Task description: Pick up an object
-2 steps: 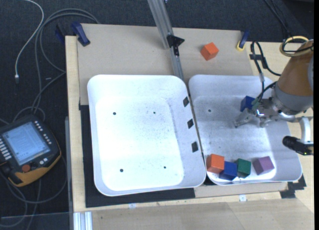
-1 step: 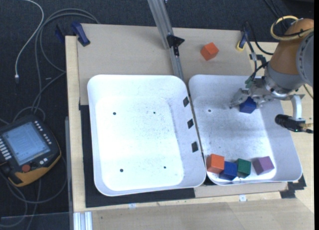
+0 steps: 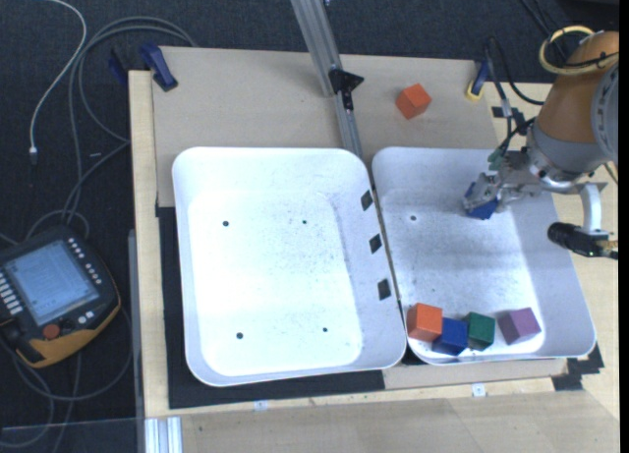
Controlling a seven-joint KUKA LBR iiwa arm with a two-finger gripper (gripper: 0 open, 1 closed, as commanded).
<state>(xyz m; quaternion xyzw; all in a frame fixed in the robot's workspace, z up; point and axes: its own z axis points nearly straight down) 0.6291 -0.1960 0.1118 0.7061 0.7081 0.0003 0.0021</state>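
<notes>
Gripper (image 3: 484,200) is hanging over the upper middle of the right bin (image 3: 550,274), and a small blue block (image 3: 481,209) is showing at its tip, seemingly pinched between the closed-in fingers, though the view is too small to be sure. Four more blocks are sitting in a row well below it along the bin's near rim: orange block (image 3: 425,321), blue cube (image 3: 453,334), green block (image 3: 480,328) and purple block (image 3: 519,323), all straight toward the camera from the fingers.
</notes>
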